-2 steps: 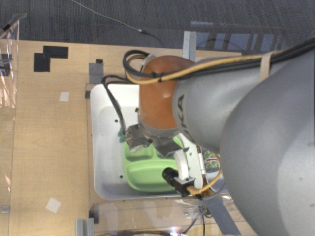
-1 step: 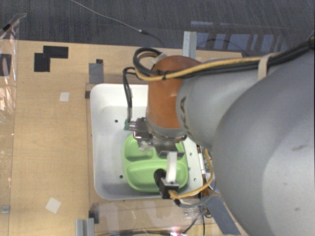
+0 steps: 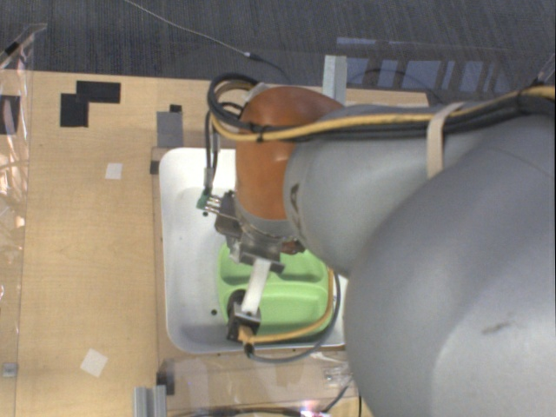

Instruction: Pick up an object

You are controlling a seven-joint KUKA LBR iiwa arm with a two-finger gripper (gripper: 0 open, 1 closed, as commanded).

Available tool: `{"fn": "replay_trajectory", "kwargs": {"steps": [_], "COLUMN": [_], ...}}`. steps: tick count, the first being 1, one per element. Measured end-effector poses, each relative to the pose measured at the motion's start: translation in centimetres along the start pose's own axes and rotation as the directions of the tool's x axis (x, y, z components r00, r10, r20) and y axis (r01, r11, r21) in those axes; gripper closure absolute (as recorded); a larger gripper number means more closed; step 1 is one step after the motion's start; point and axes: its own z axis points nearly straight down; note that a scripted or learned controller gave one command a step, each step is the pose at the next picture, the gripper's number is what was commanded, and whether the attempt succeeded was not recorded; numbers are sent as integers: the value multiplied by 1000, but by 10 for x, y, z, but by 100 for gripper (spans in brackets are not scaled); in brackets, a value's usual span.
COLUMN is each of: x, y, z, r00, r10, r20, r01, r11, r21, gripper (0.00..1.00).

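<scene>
Directly beneath the gripper [image 3: 259, 254] lies a green object [image 3: 295, 304] in the white bin [image 3: 187, 233]. Whether the gripper is open or grasping anything cannot be told.

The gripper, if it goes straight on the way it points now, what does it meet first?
Most likely the green object lying in the white bin directly beneath the gripper; the gap between them cannot be judged.

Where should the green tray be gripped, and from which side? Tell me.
Take the green tray, likely by its rim on the view's left, coming straight down: it lies flat, looks too wide to span, and the white bin leaves bare floor beside that edge.
</scene>
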Motion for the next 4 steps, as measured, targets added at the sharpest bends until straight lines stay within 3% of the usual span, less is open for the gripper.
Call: {"fn": "replay_trajectory", "kwargs": {"steps": [1, 2, 3, 4], "x": [-26, 0, -1, -4], "y": [9, 0, 1, 3], "z": [15, 8, 23, 39], "r00": [968, 1000, 936, 783], "r10": [-249, -18, -351, -622], "r20": [0, -1, 0, 0], "r01": [249, 18, 351, 622], "r11": [968, 1000, 936, 783], "r21": [-1, 0, 0, -2], "gripper": [100, 100, 100, 100]}}
